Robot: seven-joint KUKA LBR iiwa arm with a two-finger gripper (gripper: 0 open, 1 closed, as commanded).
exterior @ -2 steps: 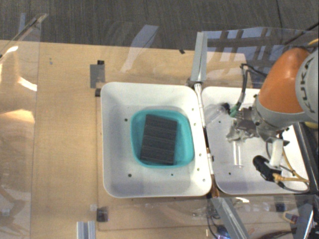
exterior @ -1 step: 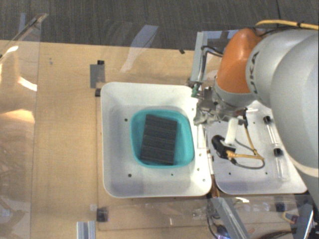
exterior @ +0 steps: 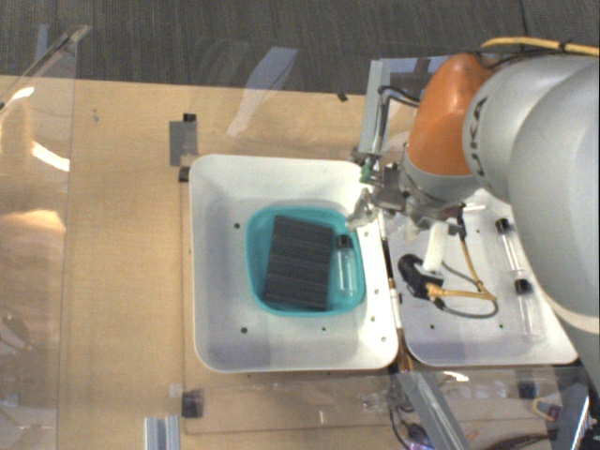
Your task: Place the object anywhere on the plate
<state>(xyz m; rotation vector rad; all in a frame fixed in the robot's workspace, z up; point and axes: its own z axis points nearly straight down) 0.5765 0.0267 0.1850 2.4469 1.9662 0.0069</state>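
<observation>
A wooden bench [exterior: 112, 251], seen from above, bears 2 shallow white bins side by side. In the middle of the left bin [exterior: 216, 279] sits a teal plate [exterior: 258, 251] with rounded corners. A dark ridged block [exterior: 300, 262] lies flat on the plate, covering most of its middle, with its long side running from 12 o'clock to 6 o'clock. A small clear tube [exterior: 348, 268] lies along the plate's rim at 3 o'clock, just beside the block and parallel to it.

The grey arm [exterior: 534, 139], with its orange band, reaches in from 3 o'clock and hangs over the top of the right bin [exterior: 469, 340]. Its gripper [exterior: 364, 209] hovers at about 1 o'clock from the plate, over the wall where the 2 bins meet, near the tube's upper end. Whether the pincer is apart or together cannot be told, and nothing is seen held in it.

At 3 o'clock in the right bin lie 2 more clear tubes [exterior: 507, 245], end to end.
</observation>
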